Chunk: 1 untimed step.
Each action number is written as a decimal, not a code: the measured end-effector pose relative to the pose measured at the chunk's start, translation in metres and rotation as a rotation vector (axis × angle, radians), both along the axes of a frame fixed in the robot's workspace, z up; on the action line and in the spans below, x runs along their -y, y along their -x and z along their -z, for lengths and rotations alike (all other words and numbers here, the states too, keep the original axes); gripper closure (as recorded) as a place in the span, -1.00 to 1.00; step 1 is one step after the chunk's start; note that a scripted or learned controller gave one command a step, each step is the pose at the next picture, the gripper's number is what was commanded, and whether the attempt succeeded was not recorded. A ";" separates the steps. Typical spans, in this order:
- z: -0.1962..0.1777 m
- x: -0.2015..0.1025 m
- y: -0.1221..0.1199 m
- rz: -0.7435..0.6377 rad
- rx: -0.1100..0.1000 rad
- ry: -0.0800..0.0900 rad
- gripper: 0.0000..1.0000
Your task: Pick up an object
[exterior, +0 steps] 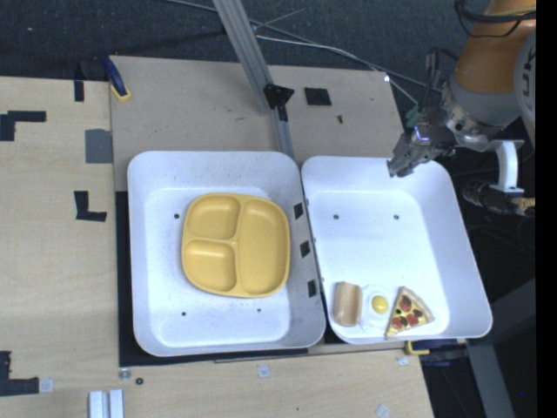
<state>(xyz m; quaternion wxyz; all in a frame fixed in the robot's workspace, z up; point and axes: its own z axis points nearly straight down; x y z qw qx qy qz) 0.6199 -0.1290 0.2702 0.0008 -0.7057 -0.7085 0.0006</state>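
Observation:
A tan bread-like piece (347, 303), a fried egg (379, 304) and a pizza slice (409, 311) lie in a row along the near edge of the right bin (392, 207). My gripper (402, 165) hangs over the far right corner of that bin, well away from the toys, with nothing visibly between its fingers. The dark fingers point down and left, and their spacing is too small to read.
The left bin (148, 233) holds a yellow divided plate (236, 244). A grey metal pole (248, 42) slants across the back of the bench, ending at a black clamp (278, 96) near the gap between the bins. Cables run along the back.

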 end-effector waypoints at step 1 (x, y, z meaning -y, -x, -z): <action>0.015 -0.044 0.005 -0.001 0.000 0.000 1.00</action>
